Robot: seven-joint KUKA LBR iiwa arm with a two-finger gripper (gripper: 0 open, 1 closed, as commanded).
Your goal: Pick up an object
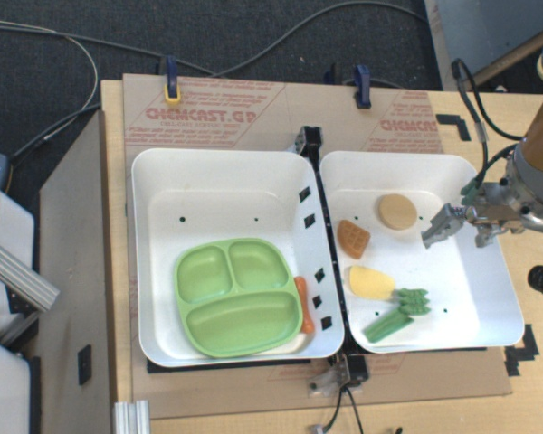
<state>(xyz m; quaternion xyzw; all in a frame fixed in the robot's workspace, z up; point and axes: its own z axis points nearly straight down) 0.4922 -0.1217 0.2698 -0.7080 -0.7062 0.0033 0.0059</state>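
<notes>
Dark carpet (118, 16) with loose cables (281, 39); cardboard sheet (271, 107) clamped at bench's far edge; light even.

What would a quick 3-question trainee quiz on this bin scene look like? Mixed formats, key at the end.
1. True or false: the green divided tray lies in the right bin.
2. Multiple choice: which item lies nearest the gripper? A) the round tan cookie B) the green vegetable toy C) the orange carrot
3. Fill in: the yellow piece lies just above the ____ vegetable toy in the picture.

Key: 1 false, it lies in the left bin. 2 A. 3 green.
</notes>
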